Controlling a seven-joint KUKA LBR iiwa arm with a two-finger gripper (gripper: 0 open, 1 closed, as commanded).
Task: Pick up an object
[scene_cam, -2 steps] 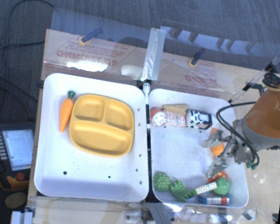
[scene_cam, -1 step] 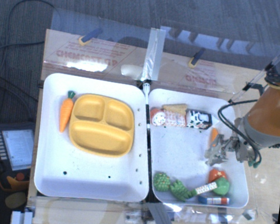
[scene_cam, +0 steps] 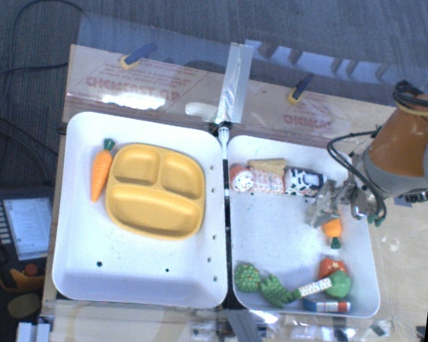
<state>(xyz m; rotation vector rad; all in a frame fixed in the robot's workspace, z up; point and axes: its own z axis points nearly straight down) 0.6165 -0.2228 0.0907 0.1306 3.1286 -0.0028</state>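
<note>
Since I cannot tell the gripper's point(scene_cam: 325, 212) finger state beside the small orange toy point(scene_cam: 333, 228), I centre it over that toy before descending.

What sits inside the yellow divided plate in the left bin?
The yellow divided plate shows three bare compartments, nothing in them. A toy carrot lies beside it in the left bin. What's beneath the plate is covered.

Yellow tray point(scene_cam: 156, 190), orange carrot point(scene_cam: 101, 172), seemingly black-and-white spotted box point(scene_cam: 303, 182)
</note>
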